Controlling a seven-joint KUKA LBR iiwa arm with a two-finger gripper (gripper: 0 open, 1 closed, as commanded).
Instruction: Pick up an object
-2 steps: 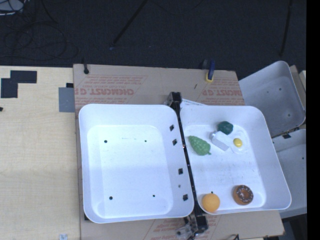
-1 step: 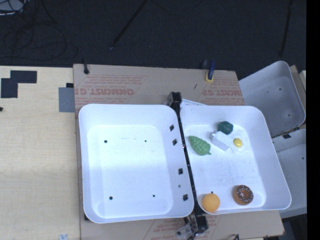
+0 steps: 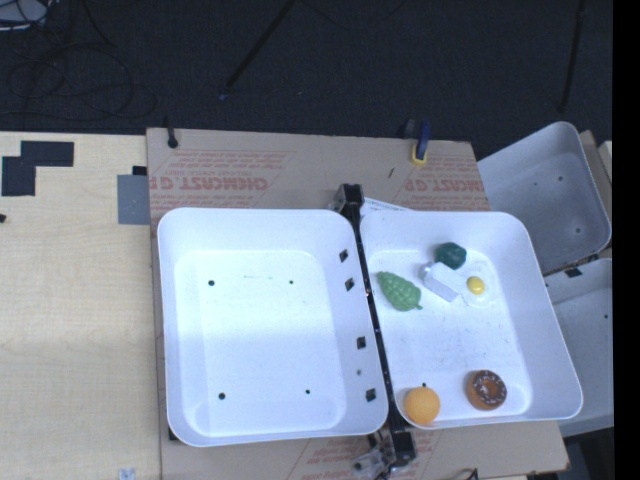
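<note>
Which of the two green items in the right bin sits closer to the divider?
The light green bumpy one; it lies just right of the divider. The dark green one sits farther right and farther back.

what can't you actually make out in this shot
- Dark green object: too small to identify; a grey-white block overlaps its lower left.
- Clamp hardware at the bottom edge: cut off by the frame.
- Brown ring-shaped item: surface detail too blurred to read.
- Leafy green piece: too small to tell what it models.
- Floor cables at top: lost in the dark.
</note>
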